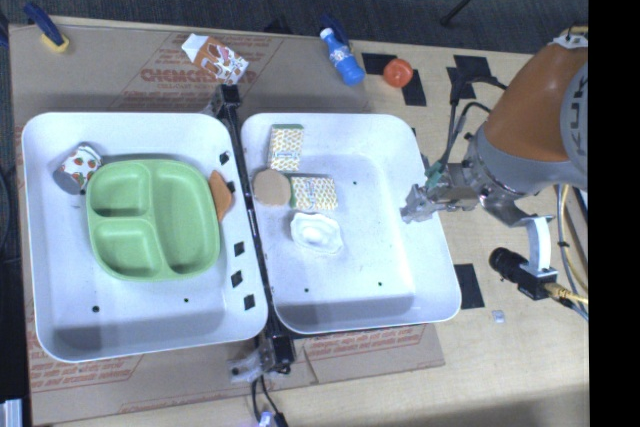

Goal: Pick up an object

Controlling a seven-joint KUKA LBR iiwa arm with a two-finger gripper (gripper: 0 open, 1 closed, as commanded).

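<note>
White bins: we count two (40,215) (425,255) side by side on printed cardboard (150,85).
Writing: red print on the cardboard behind the left bin, too faint for us to read; part of a dark letter on the arm's grey shell.
Left bin: one green divided plate (155,215), one patterned wrapper (78,165) at its far left corner, one orange piece (221,195) by the divider.
Right bin: two patterned packets (286,147) (313,192), one tan round disc (270,186), one white crumpled piece (316,233), all in the left half.
Claw: the gripper (418,206) sits over the right bin's right rim, apart from every object; we cannot tell how its fingers stand.
Around: blue bottle (342,57), orange cap (398,71), blue-and-yellow clamp (45,27), one more wrapper (214,59) behind the bins.
</note>
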